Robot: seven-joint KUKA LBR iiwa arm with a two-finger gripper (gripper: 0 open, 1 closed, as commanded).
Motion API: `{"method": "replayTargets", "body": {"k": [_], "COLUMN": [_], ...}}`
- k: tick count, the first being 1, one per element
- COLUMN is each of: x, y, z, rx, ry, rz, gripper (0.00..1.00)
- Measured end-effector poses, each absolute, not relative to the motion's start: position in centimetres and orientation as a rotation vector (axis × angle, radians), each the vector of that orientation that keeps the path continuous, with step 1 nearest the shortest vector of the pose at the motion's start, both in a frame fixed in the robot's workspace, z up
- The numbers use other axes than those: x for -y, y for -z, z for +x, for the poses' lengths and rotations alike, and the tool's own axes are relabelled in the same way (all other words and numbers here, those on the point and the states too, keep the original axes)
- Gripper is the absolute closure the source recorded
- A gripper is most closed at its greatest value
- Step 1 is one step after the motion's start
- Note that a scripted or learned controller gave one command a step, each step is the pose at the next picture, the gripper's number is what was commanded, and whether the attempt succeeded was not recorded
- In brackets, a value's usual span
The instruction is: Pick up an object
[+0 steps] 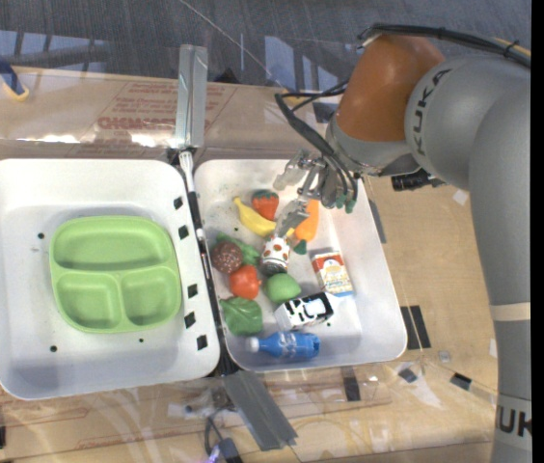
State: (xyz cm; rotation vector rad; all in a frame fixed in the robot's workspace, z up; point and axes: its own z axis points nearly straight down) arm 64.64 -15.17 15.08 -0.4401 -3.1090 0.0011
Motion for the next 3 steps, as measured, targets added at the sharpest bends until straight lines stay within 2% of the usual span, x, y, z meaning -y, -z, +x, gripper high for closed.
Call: {"method": "replayTargets", "body": {"k": [1,2,3], "x": [12.5,10.1,10.0], "y": [-8.9,-9.2,-10.0], "z": [61.2,56.9,57.0], "rx": [3.121,3.135,3.133], "ry": [0.002,-0.014,-0.011], "rz": [-0.303,-0.241,-0.237], "gripper": [0.0,0.0,1.0]}}
